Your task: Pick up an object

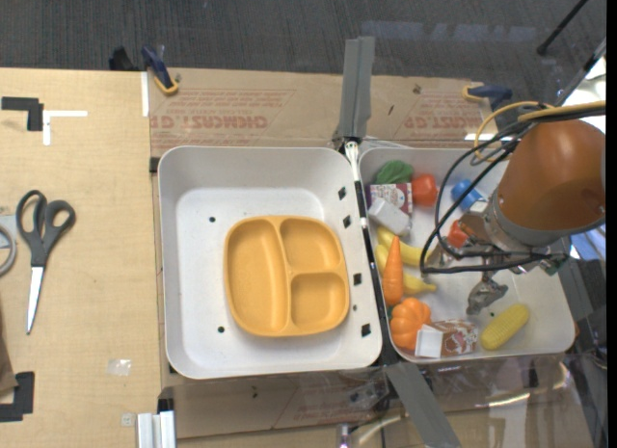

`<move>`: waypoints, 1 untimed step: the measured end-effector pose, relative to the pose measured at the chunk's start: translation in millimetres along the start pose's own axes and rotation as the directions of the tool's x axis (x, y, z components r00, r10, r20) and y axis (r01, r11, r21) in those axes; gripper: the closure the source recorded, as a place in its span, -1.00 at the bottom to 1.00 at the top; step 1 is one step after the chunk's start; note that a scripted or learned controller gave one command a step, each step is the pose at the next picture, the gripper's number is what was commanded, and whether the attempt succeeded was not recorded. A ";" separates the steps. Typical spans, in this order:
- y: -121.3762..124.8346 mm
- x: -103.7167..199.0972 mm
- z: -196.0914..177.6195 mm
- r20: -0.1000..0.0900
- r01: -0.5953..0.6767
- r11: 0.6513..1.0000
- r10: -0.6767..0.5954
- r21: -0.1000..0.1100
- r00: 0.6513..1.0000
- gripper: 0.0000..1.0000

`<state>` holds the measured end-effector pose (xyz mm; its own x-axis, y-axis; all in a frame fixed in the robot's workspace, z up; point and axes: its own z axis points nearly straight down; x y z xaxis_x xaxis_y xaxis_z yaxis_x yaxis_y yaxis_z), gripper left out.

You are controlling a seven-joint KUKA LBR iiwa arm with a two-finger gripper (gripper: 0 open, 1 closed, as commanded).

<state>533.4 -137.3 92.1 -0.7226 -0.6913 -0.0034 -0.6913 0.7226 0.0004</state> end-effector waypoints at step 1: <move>-34.1 -37.9 -3.9 0.002 -0.047 0.999 0.047 0.003 0.999 -1.00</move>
<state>584.3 -135.7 96.0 -0.7542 -0.6566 -0.0051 -0.6566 0.7543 -0.0028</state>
